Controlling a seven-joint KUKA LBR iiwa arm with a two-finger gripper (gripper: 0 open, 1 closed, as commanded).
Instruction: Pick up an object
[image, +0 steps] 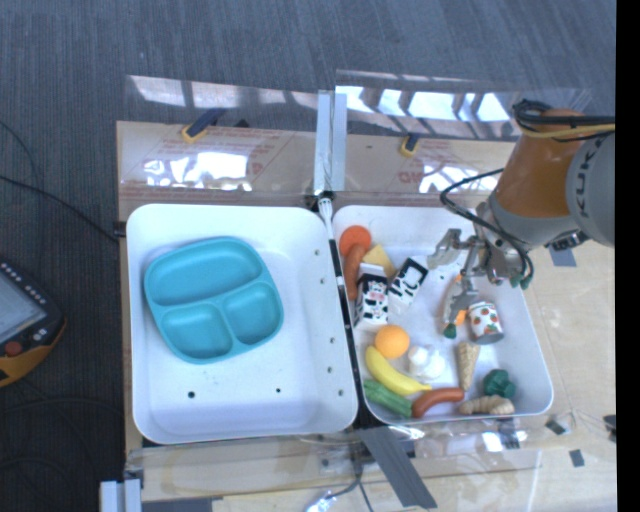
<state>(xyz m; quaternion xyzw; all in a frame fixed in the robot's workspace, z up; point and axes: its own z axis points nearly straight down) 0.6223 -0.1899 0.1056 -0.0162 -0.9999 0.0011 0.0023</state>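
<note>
Nearest the camera: the front rim of the right shallow white plastic bin (455, 413), with a red sausage-shaped toy (437, 401) and a knobbly tan ginger-root toy (487, 405) lying just inside it
Tool: the grey two-finger tool (462, 296) hangs in the right bin's far-right part, below the arm's orange band (538, 175)
Tool state: I cannot tell how far apart its tips stand, and nothing shows between them
Likeliest target (a judgement): the small round white toy with red spots (485, 320), just beside the tool at about 4 o'clock
Also near: a tan cone-shaped toy (467, 362) at 6 o'clock of the tool, long axis running 12 to 6 with its point toward the camera
Further off: the orange ball (392, 341) and yellow banana toy (397, 374), toward 8 o'clock
Left bin (300, 330): holds a turquoise three-compartment plastic plate (212, 297), well apart at 9 o'clock
</note>
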